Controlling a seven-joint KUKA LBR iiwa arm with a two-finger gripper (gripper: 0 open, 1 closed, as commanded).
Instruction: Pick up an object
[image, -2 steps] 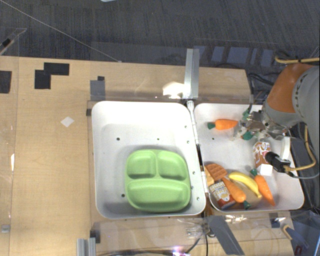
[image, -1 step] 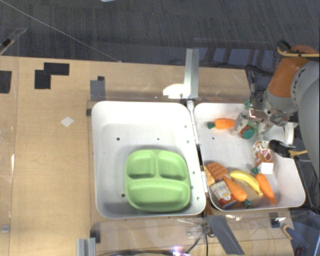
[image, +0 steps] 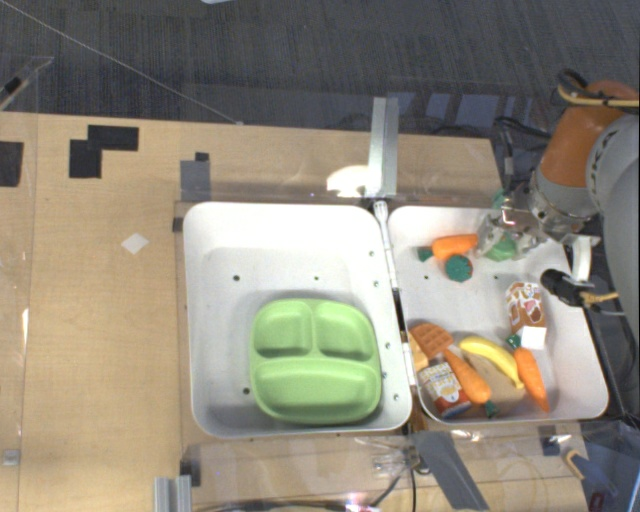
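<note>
1. The grey arm with its orange band reaches in from the right, and its gripper hangs low over the far right corner of the right bin.
2. A small green object sits right at the gripper's tip; whether it lies between the fingers, and how far the fingers are spread, cannot be told from this view.
3. Just left of the gripper lies an orange carrot, with a dark green round piece touching its near side.
4. A brown and white packet lies near the bin's right wall.
5. Along the near edge of the right bin a heap is packed together: a waffle-like piece, a small can, a long carrot, a banana and another carrot.
6. The left bin holds a green divided tray, lying flat toward its near side.
7. Both bins stand side by side on the wooden worktop.
</note>
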